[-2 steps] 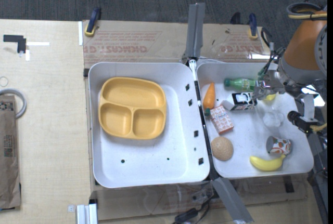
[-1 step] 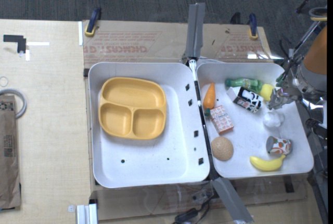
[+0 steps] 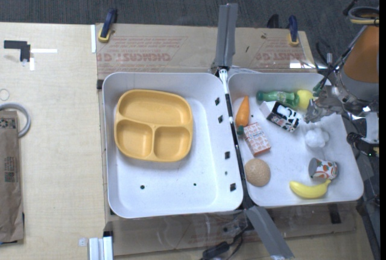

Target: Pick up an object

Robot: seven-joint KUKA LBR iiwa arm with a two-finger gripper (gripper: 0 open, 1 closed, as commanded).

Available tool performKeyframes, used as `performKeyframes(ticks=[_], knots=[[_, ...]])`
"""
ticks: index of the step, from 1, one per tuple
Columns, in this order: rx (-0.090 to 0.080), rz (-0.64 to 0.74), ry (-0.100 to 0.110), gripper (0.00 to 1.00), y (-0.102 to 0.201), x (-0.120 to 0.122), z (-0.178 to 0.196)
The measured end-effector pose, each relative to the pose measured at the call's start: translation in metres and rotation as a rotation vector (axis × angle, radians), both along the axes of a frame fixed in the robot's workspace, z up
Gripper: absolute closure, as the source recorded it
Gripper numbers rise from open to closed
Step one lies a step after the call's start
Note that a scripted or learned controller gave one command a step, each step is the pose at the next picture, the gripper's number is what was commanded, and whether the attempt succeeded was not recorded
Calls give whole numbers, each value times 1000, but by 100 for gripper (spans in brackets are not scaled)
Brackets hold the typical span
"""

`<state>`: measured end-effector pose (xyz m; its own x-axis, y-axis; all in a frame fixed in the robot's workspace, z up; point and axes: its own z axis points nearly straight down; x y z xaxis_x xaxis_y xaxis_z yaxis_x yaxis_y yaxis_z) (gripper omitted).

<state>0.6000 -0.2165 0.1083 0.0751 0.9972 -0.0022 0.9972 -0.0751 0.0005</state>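
Jaws [image 3: 315, 109] low over the right bin [image 3: 347, 195], near its far right side; can't tell if spread or pressed together. Nearest: yellow lemon [image 3: 304, 98] and green bottle [image 3: 276, 96] just left, black-and-white carton [image 3: 283, 116] beside them, white wad [image 3: 316, 139] just below. Banana [image 3: 309, 189] well apart at near edge. Yellow divided plate [image 3: 154, 125] in left bin [image 3: 120, 204]

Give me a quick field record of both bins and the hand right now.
left bin: yellow divided plate
right bin: carrot, green bottle, lemon, black-and-white pack, red box, brown ball, banana, patterned cup, white lump
hand: over right bin's far right, beside lemon
held: nothing visible
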Motion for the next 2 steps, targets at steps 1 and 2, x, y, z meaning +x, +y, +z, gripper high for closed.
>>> performKeyframes(ticks=[1, 2], knots=[[0, 199, 1, 100, 16, 33, -16], [1, 161, 5, 100, -7, 51, 29]])
